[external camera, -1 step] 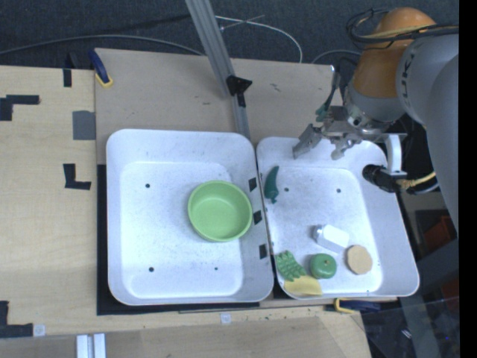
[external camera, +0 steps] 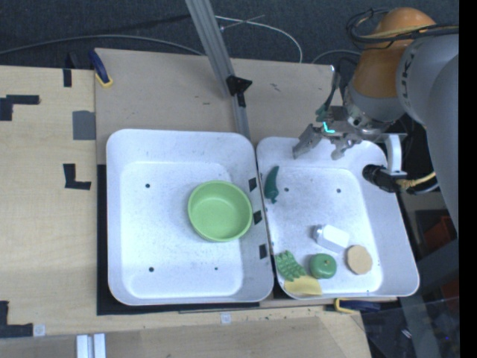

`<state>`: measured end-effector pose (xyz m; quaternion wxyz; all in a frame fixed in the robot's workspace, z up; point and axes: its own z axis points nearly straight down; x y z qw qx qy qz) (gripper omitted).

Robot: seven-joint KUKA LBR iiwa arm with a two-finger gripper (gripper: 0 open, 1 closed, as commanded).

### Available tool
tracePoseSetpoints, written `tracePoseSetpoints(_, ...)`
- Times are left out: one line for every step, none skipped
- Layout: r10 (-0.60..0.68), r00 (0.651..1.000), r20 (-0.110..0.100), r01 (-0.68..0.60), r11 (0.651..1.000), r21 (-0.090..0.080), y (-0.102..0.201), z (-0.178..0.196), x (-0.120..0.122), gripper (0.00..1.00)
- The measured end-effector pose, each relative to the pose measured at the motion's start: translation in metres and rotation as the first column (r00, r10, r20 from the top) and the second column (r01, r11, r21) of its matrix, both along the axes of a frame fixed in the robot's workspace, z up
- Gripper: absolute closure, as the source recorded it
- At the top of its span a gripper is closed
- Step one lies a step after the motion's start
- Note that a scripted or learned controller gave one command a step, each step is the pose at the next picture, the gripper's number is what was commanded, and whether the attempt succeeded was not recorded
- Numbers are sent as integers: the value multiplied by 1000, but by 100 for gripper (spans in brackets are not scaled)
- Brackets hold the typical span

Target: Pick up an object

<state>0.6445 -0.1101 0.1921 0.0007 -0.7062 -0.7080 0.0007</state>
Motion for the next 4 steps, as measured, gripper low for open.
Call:
tracePoseSetpoints(-1,1000,-4,1,1000,-1,-3,-46,-6,0)
tracePoseSetpoints(-1,1000,-6,1,1000,0,-2,-101,-8,0)
tracePoseSetpoints(0,1000,-1,0,1000,-1,-2,-87,-7,100)
tracePoseSetpoints(-2,1000,7,2,1000,-1,-2,-25,-11,100)
